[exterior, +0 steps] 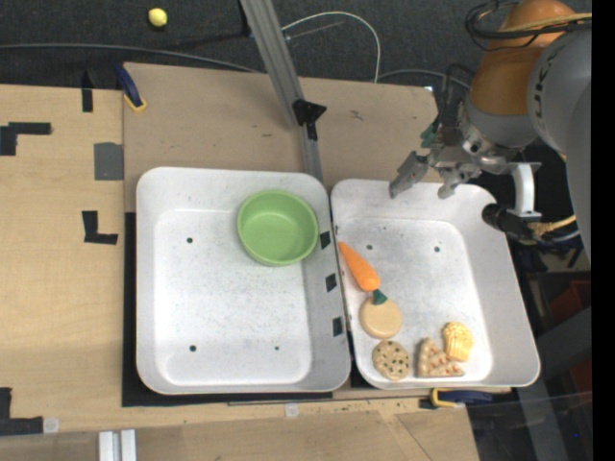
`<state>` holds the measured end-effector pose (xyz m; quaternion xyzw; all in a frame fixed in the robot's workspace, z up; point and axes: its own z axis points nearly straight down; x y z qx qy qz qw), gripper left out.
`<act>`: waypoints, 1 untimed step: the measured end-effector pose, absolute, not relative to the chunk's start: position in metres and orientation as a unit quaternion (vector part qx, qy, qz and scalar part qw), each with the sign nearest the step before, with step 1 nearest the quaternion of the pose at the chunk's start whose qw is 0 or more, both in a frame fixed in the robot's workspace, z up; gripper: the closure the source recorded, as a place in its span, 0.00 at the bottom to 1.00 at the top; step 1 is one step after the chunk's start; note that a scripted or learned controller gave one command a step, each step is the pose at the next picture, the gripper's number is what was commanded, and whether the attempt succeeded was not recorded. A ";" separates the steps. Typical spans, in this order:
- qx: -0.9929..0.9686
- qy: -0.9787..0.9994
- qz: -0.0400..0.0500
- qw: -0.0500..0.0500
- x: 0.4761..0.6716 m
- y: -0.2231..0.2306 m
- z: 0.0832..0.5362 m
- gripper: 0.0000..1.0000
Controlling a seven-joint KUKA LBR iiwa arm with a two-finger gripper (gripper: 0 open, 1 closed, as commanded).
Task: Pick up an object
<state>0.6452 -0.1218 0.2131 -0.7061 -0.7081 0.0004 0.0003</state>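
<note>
I see the tool (423, 186) in the upper right of the frame, hanging over the top edge of the right bin (500, 286) with its two fingers spread apart and nothing between them. Further down that bin, the carrot (361, 268) lies at a slant by the left wall, with a round biscuit (381, 319) just below its lower end. Along the bottom edge sit a cookie (391, 358), a waffle (437, 360) and a yellow corn piece (457, 340), close together and well apart from the tool. In the left bin (173, 286), a green bowl (278, 227) stands upright near the top right corner. On the dark floor at upper left lies a small yellow ball (158, 16).
</note>
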 end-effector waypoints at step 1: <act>-0.706 -0.708 0.001 0.000 0.645 -0.122 0.213 0.00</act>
